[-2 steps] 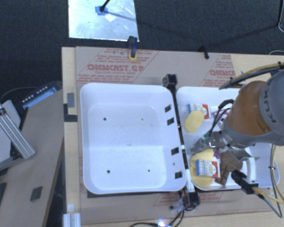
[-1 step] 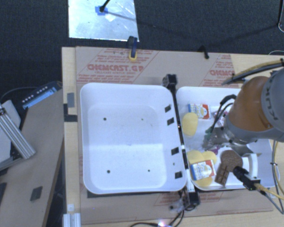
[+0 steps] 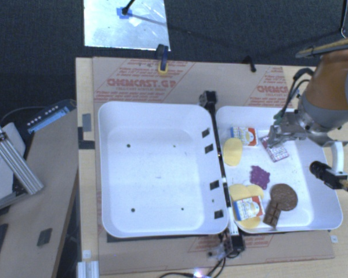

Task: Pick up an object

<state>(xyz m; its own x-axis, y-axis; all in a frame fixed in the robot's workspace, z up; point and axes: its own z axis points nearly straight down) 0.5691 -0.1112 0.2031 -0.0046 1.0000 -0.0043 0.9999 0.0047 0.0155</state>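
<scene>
Right bin, far side: gripper sits low over the floor of the right bin; the arm comes in from the right of the view, orange band uppermost.
Grip state: cannot tell from this angle; the tip is seen from above and foreshortened.
Nearest item: pink-checked card lies flat on the bin floor right at the gripper tip. Touching or just below it, cannot tell which.
Far left of right bin: small packet, white with blue and orange, just beside a pale yellow disc.
Middle of right bin: purple lump, apart from the card.
Near side of right bin: round brown biscuit, with a brown bar touching its near edge. To their left a second packet rests on yellow pieces.
Left bin: white and shallow, set against the right bin along a shared edge that carries black clips.
Under both bins: cardboard sheet with red print.
Far edge of sheet: blue-and-yellow clamp.
</scene>
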